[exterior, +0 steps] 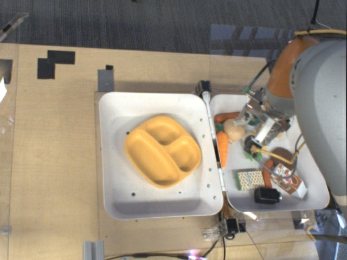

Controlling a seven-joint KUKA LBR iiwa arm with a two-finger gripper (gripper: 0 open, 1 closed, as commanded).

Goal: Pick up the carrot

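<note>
Two white bins (108, 161) sit on a light tan wooden bench (49, 161); the left one holds a yellow-orange divided plate (162, 150). At centre right lie an orange carrot (222, 148), a green-patterned packet (249, 179), a black block (267, 195) and a brown-and-white carton (287, 180). The arm (320, 91) at upper right is grey with an orange band (282, 69).

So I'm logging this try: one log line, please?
gripper: above right bin | carrot: lying by bin's left wall, not held | yellow tray: left bin

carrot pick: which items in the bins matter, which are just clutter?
Belongs to the job:
- carrot, at the right bin's left wall
- tool, over the right bin

Just lying about:
- yellow divided plate in the left bin
- sausage
- green patterned packet
- black block
- brown-and-white carton
</note>
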